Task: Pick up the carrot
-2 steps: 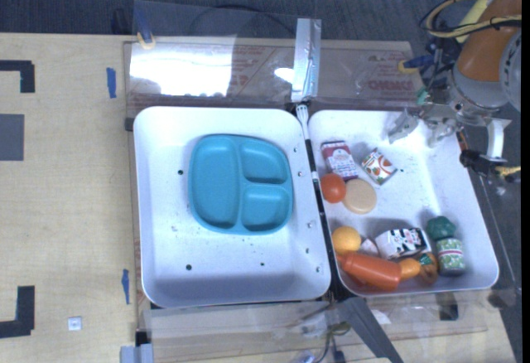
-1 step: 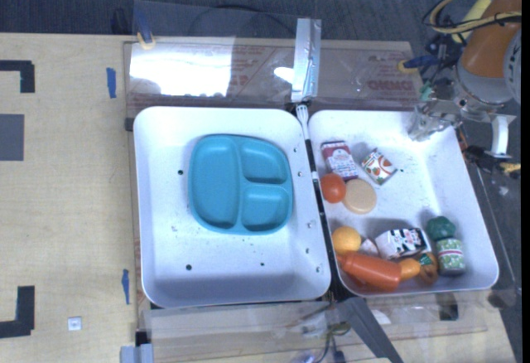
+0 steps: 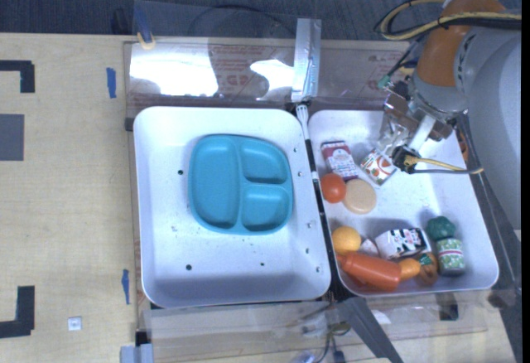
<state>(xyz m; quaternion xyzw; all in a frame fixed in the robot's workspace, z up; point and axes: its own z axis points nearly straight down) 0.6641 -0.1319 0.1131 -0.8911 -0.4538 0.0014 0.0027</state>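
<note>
From my feed I see the gripper point(image 3: 396, 147) low over the upper part of the right bin point(image 3: 479, 212), hanging from the grey arm point(image 3: 497, 88) with its orange band point(image 3: 437, 53). Whether it is gripping anything I cannot tell; the wrist body hides that part. A small red-and-white packet point(image 3: 378, 166) lies tilted right at the gripper's tip, seemingly touching it, but I cannot confirm a hold on it.

The carrot point(image 3: 373, 270) lies well apart from the gripper, at the near edge of the right bin, stretched along the bottom wall with its thick end toward the divider between the bins. A black-and-white carton point(image 3: 403, 242) rests just above it, touching or nearly so, and a yellow-orange round fruit point(image 3: 347, 239) sits just beside the carrot's upper left end. To the carrot's right are a small brownish piece point(image 3: 426, 270) and a green can point(image 3: 450, 254) with a dark green lump point(image 3: 440, 228) above it.

Higher in the same bin, near the divider, I see a red-labelled packet point(image 3: 338, 159), an orange-red ball point(image 3: 333, 188) below it, and a pale tan disc point(image 3: 360, 197) just beside the ball.

The left bin point(image 3: 157, 212) holds a blue divided plate point(image 3: 241, 183), lying flat near its middle. Both bins sit side by side on the table point(image 3: 58, 212).
</note>
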